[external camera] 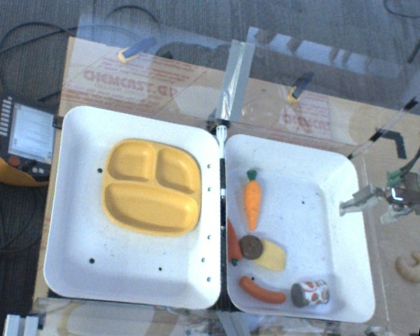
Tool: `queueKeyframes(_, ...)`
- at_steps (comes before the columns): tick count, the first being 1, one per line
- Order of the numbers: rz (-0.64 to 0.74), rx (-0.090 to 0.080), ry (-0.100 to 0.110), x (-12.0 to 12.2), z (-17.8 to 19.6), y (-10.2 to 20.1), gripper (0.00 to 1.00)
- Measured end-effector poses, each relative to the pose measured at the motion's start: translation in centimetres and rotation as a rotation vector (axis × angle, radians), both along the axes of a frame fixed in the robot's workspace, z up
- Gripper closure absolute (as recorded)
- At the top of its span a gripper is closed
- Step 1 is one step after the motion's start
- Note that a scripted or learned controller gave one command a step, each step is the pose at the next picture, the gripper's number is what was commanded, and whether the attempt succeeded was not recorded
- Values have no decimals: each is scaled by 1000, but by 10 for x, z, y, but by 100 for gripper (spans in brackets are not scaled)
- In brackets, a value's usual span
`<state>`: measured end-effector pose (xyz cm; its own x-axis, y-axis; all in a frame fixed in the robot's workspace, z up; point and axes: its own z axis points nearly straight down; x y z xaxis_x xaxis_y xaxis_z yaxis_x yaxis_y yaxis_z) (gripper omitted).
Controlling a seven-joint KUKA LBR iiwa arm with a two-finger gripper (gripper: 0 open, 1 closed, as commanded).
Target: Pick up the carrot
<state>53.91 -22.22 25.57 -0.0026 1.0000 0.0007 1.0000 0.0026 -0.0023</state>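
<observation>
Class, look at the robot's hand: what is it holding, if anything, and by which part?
Nothing is held. The hand sits at the right bin's right rim, with no object between its fingers. The carrot lies apart, untouched, near that bin's left side.

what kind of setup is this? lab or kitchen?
Most likely a robotics lab bench. Two white bins hold toy food, such as a carrot and a yellow divided plate. A handheld controller and loose cables lie on grey carpet.

Bright, even light from above — the white bins (125, 285) nearly blow out, shadows stay faint. Clear plastic sheeting (333, 60) glares — the whole frame is slightly soft.
</observation>
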Motion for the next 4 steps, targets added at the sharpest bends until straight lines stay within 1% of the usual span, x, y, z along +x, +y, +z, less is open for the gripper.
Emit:
queueKeyframes(1,6,-1,1,58,-150,48,0)
queueKeyframes(2,176,-10,-13,54,-165,88,0)
queueKeyframes(3,520,-9,-12,94,-165,111,0)
queueKeyframes(4,1024,-10,-13,97,-165,117,0)
